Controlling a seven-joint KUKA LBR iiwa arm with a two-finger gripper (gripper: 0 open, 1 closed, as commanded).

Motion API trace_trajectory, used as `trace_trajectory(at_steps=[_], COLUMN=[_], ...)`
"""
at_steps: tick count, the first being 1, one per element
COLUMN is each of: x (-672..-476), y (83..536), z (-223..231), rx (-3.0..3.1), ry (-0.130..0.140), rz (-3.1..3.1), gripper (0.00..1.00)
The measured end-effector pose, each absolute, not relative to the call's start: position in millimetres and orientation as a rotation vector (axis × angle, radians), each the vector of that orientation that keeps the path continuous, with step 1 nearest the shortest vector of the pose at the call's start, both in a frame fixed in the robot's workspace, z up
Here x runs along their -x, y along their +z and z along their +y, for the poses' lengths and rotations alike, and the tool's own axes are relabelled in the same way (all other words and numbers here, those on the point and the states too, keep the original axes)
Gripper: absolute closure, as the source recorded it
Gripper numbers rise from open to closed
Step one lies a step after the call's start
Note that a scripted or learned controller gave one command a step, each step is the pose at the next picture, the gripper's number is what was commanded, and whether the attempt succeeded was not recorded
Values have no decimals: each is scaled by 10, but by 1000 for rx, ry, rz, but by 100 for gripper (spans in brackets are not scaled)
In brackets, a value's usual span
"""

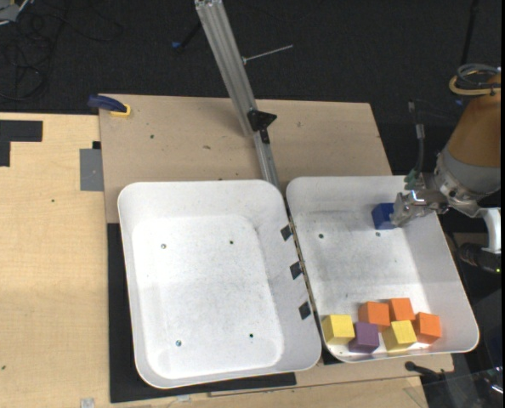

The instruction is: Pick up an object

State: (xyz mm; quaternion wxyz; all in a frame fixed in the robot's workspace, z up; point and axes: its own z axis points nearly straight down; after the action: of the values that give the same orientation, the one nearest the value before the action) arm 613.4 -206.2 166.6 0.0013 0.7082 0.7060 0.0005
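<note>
A blue block (383, 217) shows over the far part of the right bin (422, 262), right against the tip of my gripper (404, 210), which reaches in from the right edge. The slanted view does not settle whether the block rests on the bin floor or hangs at the gripper. Several blocks are clustered at the right bin's near edge: a yellow block (339, 326), a purple block (367, 337), an orange block (374, 314), and further orange and yellow ones beside them.
The left bin (142, 228) lies beside the right one, joined by black clips. A metal rail (235, 75) slants up from between the bins toward the back. The arm's orange band (478, 138) is at the right edge.
</note>
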Motion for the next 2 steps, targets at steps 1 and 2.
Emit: trace_trajectory(at_steps=[1, 2], x=[-6050, -6052], y=[2164, 2375], z=[-2041, -2054], rx=[-2223, -2222], ry=[3, 1], rz=[2216, 2220], gripper=[100, 100])
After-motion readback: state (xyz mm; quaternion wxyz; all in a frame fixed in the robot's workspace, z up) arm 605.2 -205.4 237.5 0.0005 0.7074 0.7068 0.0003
